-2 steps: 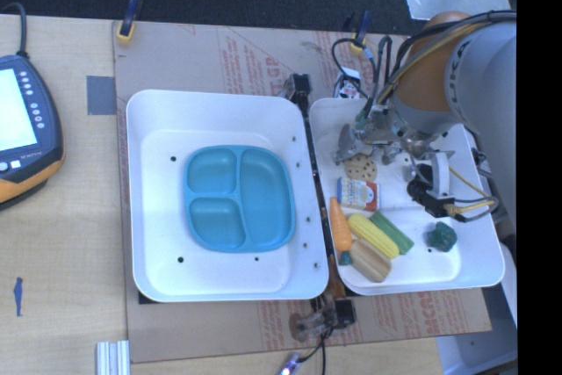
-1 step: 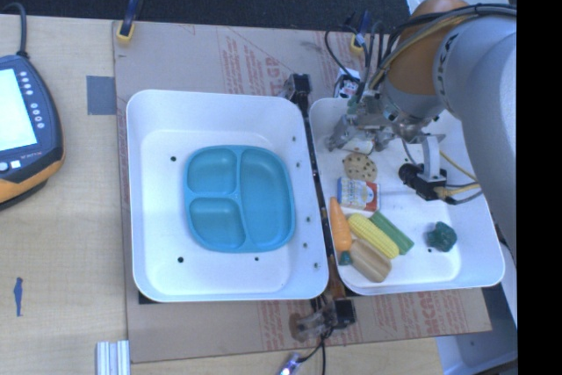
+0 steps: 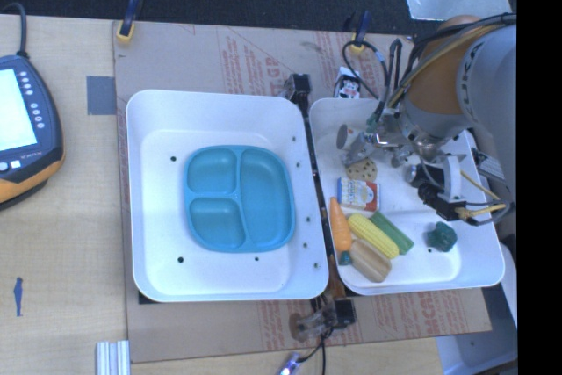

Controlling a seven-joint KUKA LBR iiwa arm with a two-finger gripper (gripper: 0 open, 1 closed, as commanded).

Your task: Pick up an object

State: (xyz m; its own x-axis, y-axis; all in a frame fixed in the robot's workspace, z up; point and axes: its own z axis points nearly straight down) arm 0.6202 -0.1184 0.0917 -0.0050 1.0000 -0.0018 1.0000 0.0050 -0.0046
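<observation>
Even, fairly bright overhead light washes the white bins (image 3: 140,189) almost flat, with soft glare. Left of the gripper (image 3: 373,140), the blue plate (image 3: 239,198) stays crisp. Short shadows fall beneath the gripper. Focus softens slightly toward the edges.

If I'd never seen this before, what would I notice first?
Probably the big blue plate with three sections, sitting alone in the middle of the left bin. Next, the grey and orange robot arm reaching in from the right over the right bin, where toy food is bunched near the front: a carrot, corn and a small carton.
</observation>
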